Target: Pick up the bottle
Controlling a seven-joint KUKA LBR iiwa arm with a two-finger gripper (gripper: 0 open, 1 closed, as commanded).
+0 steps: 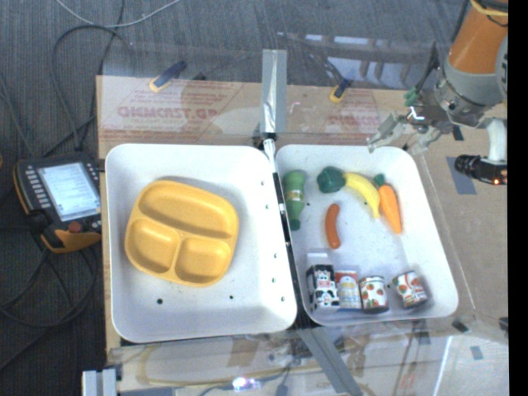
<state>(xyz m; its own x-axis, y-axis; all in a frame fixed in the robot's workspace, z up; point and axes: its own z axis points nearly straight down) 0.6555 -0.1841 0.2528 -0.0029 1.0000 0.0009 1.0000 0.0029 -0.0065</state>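
Fingers (388, 133) spread, pale and thin, pinching nothing, poised over the far rim of the right bin (437, 246). Gripper (398, 136) hanging off the grey wrist, orange band (478, 40) above it, arm (470, 64) entering from the upper right corner. Just below and left of the fingers, inside the right bin: broccoli (330, 179), then banana (361, 191) curving beside it, carrot (389, 207) lying to the right of the banana and touching it. Sausage (332, 224) below the broccoli, apart from it. Bottle (294, 196), green with a dark neck, lying lengthwise against the bin's left wall, well apart from the gripper. Along the near wall, a row standing side by side: carton (322, 287) with a cow print, then three cans (373, 292), the rightmost tilted. Across the divider, left bin (124, 304) bearing a yellow tray (182, 232) with three compartments, set at a slight angle. Beyond the bins, cardboard (181, 114) with red lettering, clamps (167, 75) at its far edge. On the floor to the far left, pendant (58, 196) with lit screen, cables trailing over grey carpet.
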